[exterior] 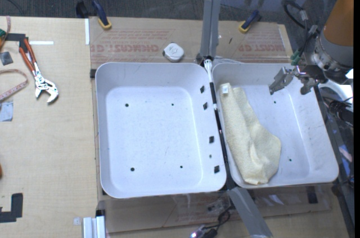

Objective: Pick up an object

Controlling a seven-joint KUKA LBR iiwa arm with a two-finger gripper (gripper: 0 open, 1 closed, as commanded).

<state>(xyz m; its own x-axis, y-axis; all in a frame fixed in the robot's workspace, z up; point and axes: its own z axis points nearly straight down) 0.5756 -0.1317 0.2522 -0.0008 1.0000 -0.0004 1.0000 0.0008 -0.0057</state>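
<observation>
Tool [292, 80] above right bin's [315, 141] upper right part, fingers spread apart, nothing between them; cream towel [250, 138] lies crumpled along bin's left side

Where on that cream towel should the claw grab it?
Probably the towel's bunched, thicker lower end, coming straight down from above. It lies limp and flat in the right bin, so raised folds give the gripper something to pinch; its left edge hugs the bin wall.

Wrench [38, 76]: 9 o'clock, on wooden bench [50, 141], red handles.
Round white item [174, 52]: 12 o'clock, behind left bin [154, 130]; possibly a tape measure.
Clamps [101, 14]: 11 and 1 o'clock.
</observation>
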